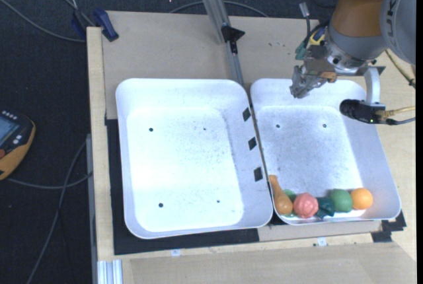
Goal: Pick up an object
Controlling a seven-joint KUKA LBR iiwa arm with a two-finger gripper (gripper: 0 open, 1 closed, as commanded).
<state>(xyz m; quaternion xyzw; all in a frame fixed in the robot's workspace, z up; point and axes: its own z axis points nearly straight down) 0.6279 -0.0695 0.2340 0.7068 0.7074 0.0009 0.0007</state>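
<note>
Several small toys lie in a row along the near edge of the right bin (317,144): an orange-yellow gourd shape (280,197), a pink ball (305,205), a dark teal piece (325,207), a green ball (341,200) and an orange ball (361,197). My gripper (302,89) hangs over the far rim of the right bin, well away from the toys. Nothing shows between its fingertips.
The left bin (182,154) sits beside the right one, with black clips along the shared wall. A metal pole (215,5) slants up from behind the bins. A black cylinder (360,111) sticks out over the right bin's far right edge. Cables lie beyond the bench.
</note>
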